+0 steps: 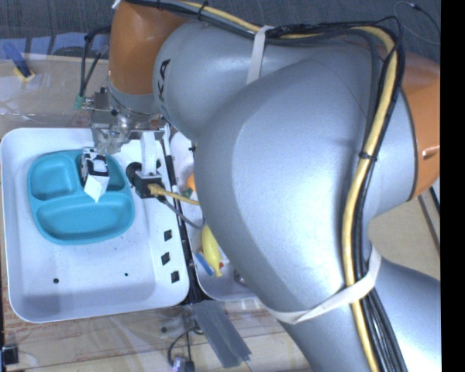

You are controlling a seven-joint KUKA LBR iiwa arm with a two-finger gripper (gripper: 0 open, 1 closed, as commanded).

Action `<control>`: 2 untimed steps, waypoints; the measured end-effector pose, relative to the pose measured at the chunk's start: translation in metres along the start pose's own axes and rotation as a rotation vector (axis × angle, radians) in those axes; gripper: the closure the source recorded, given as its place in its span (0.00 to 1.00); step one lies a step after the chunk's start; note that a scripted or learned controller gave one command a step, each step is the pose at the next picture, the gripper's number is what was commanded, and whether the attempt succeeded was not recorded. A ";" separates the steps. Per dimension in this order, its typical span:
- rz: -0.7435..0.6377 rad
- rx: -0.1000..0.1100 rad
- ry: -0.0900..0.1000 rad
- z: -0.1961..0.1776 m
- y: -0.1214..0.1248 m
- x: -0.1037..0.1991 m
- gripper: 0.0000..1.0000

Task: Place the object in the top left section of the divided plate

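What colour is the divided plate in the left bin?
Bright blue, turquoise-leaning; the divided plate shows plainly in the camera view.

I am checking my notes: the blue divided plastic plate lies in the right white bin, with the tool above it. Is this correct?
Not quite. The camera view shows the blue divided plastic plate lying in the left white bin, not the right one. The tool is indeed above it.

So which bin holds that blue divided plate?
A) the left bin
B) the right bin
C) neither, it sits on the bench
A: the blue divided plate lies inside the left white bin, with the gripper over the plate's upper right part.
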State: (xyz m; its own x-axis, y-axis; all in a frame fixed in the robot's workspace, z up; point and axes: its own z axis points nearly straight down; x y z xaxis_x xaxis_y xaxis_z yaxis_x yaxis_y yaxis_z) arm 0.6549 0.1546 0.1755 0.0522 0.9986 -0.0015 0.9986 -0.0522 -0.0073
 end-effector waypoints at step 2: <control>-0.269 -0.002 -0.001 -0.016 -0.062 0.034 1.00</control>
State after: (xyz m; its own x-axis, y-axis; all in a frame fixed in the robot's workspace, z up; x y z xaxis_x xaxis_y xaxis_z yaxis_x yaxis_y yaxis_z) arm 0.5954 0.1919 0.1917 -0.2154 0.9765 -0.0005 0.9765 0.2154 -0.0057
